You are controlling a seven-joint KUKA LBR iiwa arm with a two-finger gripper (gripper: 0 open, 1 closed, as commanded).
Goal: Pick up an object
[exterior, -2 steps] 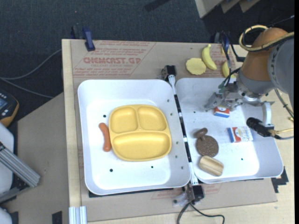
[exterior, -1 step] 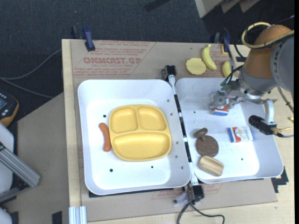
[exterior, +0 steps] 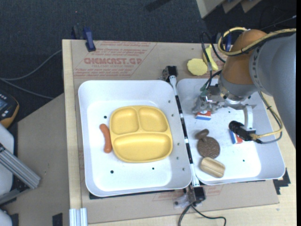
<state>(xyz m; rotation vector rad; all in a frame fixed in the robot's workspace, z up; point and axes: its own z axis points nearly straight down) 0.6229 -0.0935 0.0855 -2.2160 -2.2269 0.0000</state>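
Grey arm's two-finger gripper low over right white bin | grip state: cannot tell | round brown cookie-like disc nearby

Arm cut off at right edge; hand fingers indistinct.

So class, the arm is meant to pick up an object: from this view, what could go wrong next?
1. The gripper sits low near the right bin's far left corner, close to its wall; fingers might strike it.
2. The brown cookie and bread roll lie close together, so grabbing one may push the other.
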